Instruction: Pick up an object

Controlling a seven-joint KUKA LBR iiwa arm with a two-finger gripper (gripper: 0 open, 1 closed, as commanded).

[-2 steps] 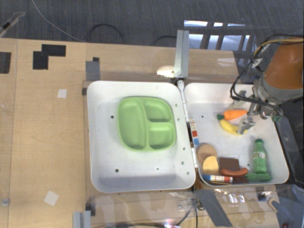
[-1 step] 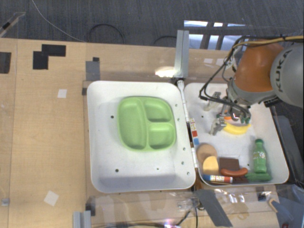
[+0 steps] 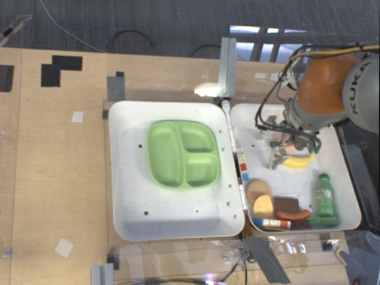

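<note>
So the arm (image 3: 332, 88) is reaching in over the right bin (image 3: 350, 183), wrist pointing down, with the gripper (image 3: 284, 154) hanging low over the bin's upper middle. Honestly can't tell from this angle if it's gripping anything; the whole end of it is a tangle of metal and cables, so I won't call it either way.

Right next to the gripper, just to its right and a touch below, there's a yellow banana-shaped thing (image 3: 297, 162) lying on the bin floor. It looks like it's touching or nearly touching the gripper, but that spot is too cluttered to say for sure.

Everything else is bunched up below the gripper, along the near edge of the bin. Straight down and slightly left is a tan roundish bread roll (image 3: 257, 190), with a yellow-orange ball-like piece (image 3: 263, 205) right against it. Just right of those sits a dark brown block (image 3: 287, 204), and a red sausage (image 3: 293, 215) lies across the front of it. A marker pen (image 3: 274, 223) lies flat along the very bottom wall. Off to the lower right of the gripper is a green bottle (image 3: 323, 199).

Well off to the gripper's left, the other bin (image 3: 127, 218) holds a green divided tray (image 3: 183, 153), sitting about in the middle.
</note>
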